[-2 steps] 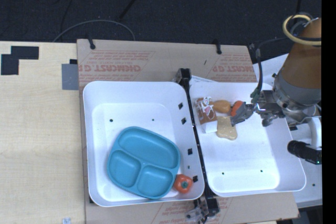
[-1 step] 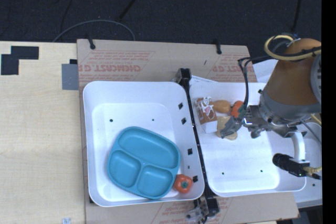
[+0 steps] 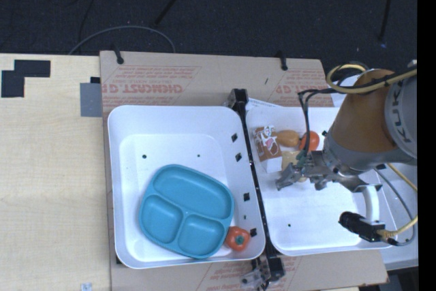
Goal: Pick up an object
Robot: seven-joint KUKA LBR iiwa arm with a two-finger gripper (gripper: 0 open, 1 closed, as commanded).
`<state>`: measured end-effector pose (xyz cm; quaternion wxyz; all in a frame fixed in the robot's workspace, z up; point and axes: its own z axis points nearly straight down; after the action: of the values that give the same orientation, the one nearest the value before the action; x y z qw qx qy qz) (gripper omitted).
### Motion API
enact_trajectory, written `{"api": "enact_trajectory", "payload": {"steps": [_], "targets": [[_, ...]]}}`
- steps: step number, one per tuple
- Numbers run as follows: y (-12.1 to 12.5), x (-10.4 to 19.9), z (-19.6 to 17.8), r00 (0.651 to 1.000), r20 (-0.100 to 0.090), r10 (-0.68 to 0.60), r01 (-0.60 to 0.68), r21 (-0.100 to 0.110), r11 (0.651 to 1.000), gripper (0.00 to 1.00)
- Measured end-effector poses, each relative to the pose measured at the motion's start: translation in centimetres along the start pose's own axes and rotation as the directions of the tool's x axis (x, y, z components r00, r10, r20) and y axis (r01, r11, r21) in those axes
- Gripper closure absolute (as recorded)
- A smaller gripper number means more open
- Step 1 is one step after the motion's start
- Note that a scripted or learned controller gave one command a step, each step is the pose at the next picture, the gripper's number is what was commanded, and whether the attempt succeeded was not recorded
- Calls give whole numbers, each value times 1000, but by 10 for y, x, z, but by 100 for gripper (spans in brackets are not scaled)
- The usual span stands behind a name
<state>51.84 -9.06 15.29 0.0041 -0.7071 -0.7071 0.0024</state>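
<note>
Two shallow white bins sit side by side on a cardboard sheet [image 3: 204, 82] laid over the bench.

Left bin [image 3: 129, 126]: holds a blue divided tray [image 3: 185, 210] with three compartments, lying flat across the bin floor toward its near edge. A small orange-red toy fruit with a green stem [image 3: 238, 239] rests in the near right corner, touching the tray's rim.

Right bin [image 3: 306, 235]: a cluster of small items lies at its far left corner. Among them are a brown-and-white packet [image 3: 267, 142] against the dividing wall, a yellow-orange piece [image 3: 289, 139] beside it, and a red-orange ball [image 3: 311, 141] next to that.

The arm [image 3: 368, 123] reaches over the right bin. The gripper [image 3: 291, 176] hangs low, just on the near side of the cluster. Whether its fingers are spread or closed cannot be told, and nothing is seen between them.
</note>
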Motion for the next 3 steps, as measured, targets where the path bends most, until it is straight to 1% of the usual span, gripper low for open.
{"api": "enact_trajectory", "payload": {"steps": [1, 2, 3], "targets": [[4, 8, 59, 1000, 0, 1, -1, 0, 1000, 0], [5, 6, 46, 1000, 1, 10, -10, -2, 1000, 100], [1, 7, 4, 1000, 2, 5, -5, -9, 1000, 100]]}}
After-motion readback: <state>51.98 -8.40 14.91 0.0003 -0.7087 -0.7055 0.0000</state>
